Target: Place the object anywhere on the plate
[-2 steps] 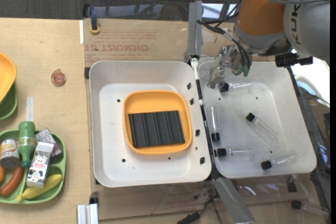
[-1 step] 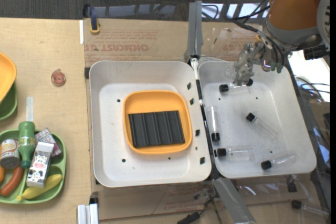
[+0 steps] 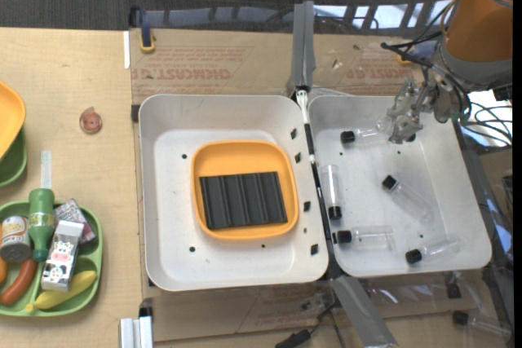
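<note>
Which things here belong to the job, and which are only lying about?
For the job:
- plate, orange, in the left bin
- clear vials with black caps, e.g., in the right bin
- gripper, over the right bin

Lying about:
- green tray of toy food on the bench
- green bottle
- small pink disc

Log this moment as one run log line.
arm: over right bin far side | gripper: above clear vials, none seen held | plate: left bin, holds dark ridged block only | task: pending
</note>
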Robot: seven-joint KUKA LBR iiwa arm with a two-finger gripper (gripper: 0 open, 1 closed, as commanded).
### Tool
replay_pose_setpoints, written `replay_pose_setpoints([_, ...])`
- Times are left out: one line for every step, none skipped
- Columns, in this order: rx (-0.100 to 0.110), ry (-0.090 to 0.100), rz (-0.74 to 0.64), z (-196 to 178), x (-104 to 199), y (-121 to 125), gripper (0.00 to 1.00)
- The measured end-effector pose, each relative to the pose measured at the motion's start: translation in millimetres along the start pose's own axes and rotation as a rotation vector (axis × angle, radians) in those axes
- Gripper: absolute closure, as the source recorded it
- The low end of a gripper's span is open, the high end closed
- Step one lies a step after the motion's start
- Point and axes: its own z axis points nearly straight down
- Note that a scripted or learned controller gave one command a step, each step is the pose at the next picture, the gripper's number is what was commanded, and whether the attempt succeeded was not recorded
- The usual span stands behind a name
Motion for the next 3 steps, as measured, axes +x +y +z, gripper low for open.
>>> replay_pose_setpoints([0.0,-0.005,-0.282,-49,-7,-57,1.0])
replay_pose_setpoints([0.0,-0.005,-0.551,-76,-16,-48,1.0])
replay_pose_setpoints([-0.001,-0.004,-0.806,-100,-17,-55,1.0])
